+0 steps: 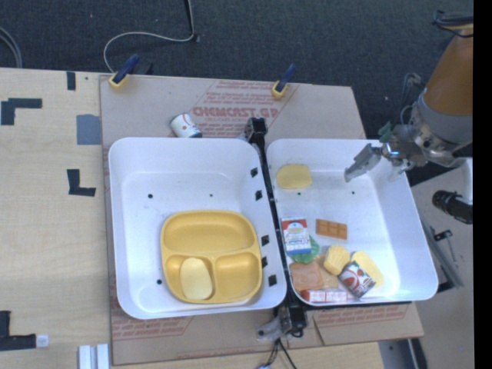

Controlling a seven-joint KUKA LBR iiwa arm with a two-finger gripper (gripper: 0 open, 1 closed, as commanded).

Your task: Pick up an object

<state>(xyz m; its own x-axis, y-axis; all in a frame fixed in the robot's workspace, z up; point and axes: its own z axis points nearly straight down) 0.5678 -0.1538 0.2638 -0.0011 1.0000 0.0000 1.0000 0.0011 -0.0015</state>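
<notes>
The right bin (400, 214) holds several small items: a round yellow piece (294, 177) near its far left corner, a small carton with a blue and green label (297, 237), a brown waffle-like block (331, 228), a yellow corn-like piece (335, 259), a red and white can (356, 278), a yellow piece (370, 266) beside it, and a flat pinkish packet (315, 278) at the front. My gripper (361, 164) hangs over the bin's far right part, apart from every item, with nothing between its fingers as far as I see.
The left bin (138, 183) holds a yellow divided tray (211, 256) with an oval yellow piece in one compartment. A small white cup (184, 126) lies on the cardboard behind the bins. Two clamps (123, 71) pin the cardboard at the back.
</notes>
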